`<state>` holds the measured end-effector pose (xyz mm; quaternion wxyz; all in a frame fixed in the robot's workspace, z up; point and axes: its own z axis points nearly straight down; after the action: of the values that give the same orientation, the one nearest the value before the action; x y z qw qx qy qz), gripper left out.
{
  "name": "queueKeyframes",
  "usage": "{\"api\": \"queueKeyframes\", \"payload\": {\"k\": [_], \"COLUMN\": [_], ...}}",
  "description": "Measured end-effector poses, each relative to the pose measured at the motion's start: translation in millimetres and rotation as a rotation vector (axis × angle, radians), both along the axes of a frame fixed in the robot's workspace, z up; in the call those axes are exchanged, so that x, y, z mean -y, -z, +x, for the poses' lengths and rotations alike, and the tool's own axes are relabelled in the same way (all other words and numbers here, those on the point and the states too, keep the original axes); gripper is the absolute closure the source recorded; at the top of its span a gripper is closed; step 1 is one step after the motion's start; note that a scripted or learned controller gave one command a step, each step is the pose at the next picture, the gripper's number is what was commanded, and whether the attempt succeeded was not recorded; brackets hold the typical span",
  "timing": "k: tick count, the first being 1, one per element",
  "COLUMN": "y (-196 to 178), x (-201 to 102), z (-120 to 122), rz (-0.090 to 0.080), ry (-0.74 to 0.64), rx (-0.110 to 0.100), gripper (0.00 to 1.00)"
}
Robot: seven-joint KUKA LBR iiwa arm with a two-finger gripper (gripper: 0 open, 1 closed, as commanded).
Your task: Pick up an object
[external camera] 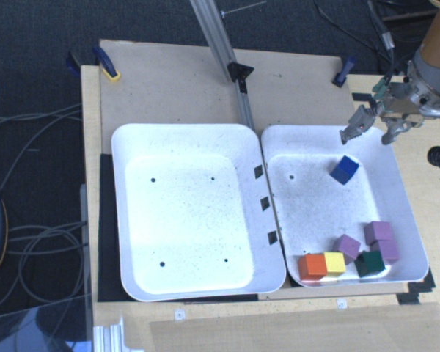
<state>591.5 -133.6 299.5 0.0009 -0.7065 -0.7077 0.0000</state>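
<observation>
Camera view, looking down at a slant on the bench (205, 86). Two shallow white bins lie side by side: the left bin (132, 196) fills the middle left of the frame, and the right bin (403, 189) the middle right. The arm (436, 50) enters at the upper right edge of the frame. Its gripper (369, 132) hangs over the upper right rim of the right bin, with the jaws spread apart and nothing between the fingers (350, 133).

A blue block (345, 170) lies on the floor of the right bin, in its upper part. It sits just below and slightly left of the spread jaws in the frame, near them but apart from both fingers; the picture does not settle how far above the block the fingertips stand.

The other blocks are gathered in the lower right corner of the right bin, well apart from the gripper. From left to right along the lower wall: an orange block (313, 265), a yellow block (334, 263) touching it, and a dark green block (368, 263). Three purple blocks (380, 232) lie just above these.

A grey metal rail (216, 35) runs from the top of the frame down to the gap between the bins. Blue clamps (105, 61) hold the bench's upper corners.
</observation>
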Motion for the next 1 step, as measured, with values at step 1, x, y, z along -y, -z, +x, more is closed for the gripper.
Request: {"api": "queueKeyframes", "payload": {"k": [1], "y": [0.0], "x": [0.0], "z": [0.0], "rz": [0.0], "ry": [0.0], "rx": [0.0], "gripper": [0.0]}}
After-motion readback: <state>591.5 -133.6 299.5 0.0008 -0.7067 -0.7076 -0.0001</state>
